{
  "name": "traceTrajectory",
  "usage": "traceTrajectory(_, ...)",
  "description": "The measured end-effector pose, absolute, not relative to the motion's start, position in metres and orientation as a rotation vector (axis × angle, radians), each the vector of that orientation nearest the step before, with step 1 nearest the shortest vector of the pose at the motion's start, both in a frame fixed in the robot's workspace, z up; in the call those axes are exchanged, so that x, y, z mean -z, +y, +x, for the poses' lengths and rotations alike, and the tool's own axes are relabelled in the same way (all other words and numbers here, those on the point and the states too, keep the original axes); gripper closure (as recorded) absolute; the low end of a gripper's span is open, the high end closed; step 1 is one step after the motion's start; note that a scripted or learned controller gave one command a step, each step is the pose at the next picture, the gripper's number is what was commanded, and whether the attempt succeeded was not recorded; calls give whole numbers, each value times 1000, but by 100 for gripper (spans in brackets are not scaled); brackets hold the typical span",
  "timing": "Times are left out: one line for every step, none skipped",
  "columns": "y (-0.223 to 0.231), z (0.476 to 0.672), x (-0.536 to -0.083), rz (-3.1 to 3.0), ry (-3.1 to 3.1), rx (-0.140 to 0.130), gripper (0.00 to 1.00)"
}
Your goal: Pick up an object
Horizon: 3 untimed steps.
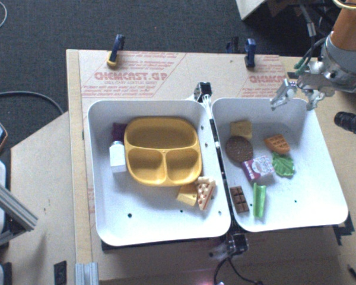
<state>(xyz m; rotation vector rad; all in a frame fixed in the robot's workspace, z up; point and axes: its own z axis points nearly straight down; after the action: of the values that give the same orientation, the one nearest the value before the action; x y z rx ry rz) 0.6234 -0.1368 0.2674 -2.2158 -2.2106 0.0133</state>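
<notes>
While reaching in from right | pincer [296, 96] spread, holding nothing | above right bin's [320, 159] far rim

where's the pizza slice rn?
The pizza slice lies in the left bin, near its lower right corner, beside a yellow cheese wedge and just below the yellow divided plate.

Right bin [326, 177]: right half lay open for access; left half crowded with small food items, the cookie [239, 149] among them.
</notes>
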Motion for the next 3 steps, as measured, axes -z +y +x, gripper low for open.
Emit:
traceTrajectory(-137,625,-275,-2221,-2221,-1,0)
traceTrajectory(-131,633,-217,-2215,-2220,-6,0)
traceTrajectory(-131,633,-174,-2218,-2218,-5,0)
